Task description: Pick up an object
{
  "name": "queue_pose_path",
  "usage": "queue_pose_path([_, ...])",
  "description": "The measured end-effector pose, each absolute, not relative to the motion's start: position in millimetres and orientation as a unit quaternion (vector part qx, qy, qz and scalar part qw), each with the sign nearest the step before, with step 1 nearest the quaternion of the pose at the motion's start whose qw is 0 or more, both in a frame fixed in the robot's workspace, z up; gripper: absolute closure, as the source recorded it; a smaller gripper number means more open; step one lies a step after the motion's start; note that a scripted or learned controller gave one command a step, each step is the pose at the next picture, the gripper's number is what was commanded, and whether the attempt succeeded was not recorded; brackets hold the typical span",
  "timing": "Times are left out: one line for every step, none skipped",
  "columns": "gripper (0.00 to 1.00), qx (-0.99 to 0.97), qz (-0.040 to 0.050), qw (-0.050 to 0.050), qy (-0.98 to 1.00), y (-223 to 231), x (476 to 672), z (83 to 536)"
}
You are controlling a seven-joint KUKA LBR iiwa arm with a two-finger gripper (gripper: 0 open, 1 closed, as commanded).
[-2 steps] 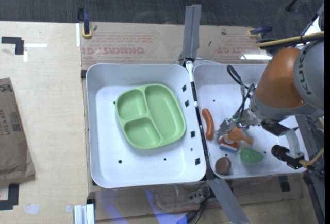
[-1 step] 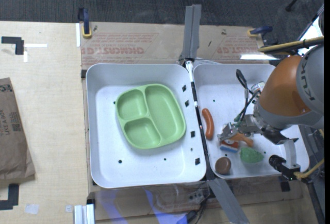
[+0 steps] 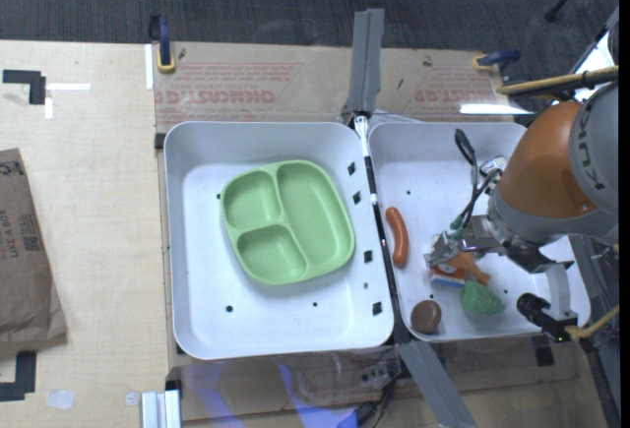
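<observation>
White plastic forms both bins: the left bin (image 3: 197, 249) holds a pale green divided plate (image 3: 287, 219) with three compartments, lying flat near its middle. The right bin (image 3: 423, 160) holds an orange-red sausage (image 3: 398, 235) near its left wall, a brown round object (image 3: 426, 316) at its near edge, a green object (image 3: 481, 299) and an orange object (image 3: 461, 270) just beside it. Low over that orange object sits the gripper (image 3: 448, 251), and whether its fingers are apart or grip anything I cannot tell.
</observation>
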State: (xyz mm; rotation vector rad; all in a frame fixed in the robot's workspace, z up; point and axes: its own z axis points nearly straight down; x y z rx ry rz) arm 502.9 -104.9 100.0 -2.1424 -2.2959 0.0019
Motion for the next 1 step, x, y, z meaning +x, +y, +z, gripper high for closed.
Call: queue_pose_path([1.00,-0.721,0.0015,0.000,-0.693,-77.3,536.6,238.4])
